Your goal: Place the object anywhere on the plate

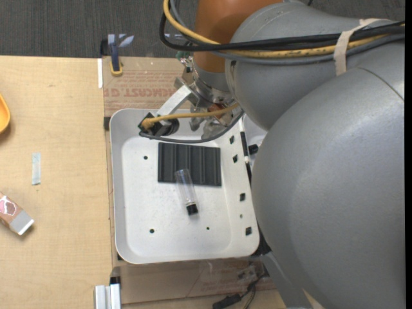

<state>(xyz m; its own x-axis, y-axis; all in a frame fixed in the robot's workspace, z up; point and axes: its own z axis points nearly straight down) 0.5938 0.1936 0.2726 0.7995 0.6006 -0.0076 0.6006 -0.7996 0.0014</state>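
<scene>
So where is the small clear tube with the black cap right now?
In the camera view, the clear tube lies in the middle of the white bin, its upper end overlapping the lower edge of the black ribbed mat, below the gripper.

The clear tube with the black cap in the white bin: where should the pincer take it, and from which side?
Probably at the middle of the clear tube, coming straight down from above. It lies flat, one end on the black ribbed mat, its black cap on the white bin floor. Close across its narrow width, since its long axis runs from mat to cap.
</scene>
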